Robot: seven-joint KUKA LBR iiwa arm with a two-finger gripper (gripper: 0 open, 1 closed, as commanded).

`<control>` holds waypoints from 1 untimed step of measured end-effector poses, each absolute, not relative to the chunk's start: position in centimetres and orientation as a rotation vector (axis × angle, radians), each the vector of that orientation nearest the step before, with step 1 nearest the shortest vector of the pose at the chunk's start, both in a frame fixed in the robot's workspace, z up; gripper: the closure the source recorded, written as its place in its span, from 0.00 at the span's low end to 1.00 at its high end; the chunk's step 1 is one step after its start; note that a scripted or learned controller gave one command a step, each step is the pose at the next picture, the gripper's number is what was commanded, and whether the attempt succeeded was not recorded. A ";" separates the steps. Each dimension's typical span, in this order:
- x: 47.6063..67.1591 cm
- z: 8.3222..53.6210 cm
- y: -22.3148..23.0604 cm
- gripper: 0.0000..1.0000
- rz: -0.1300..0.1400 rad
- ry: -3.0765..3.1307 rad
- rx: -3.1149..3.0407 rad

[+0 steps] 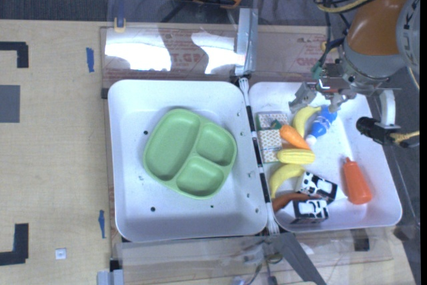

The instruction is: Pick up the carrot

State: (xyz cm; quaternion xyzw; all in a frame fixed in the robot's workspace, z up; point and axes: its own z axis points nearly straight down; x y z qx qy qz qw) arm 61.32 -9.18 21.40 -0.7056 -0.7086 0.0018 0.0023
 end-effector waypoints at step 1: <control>55.6 15.8 -9.5 0.00 0.007 -2.010 -2.407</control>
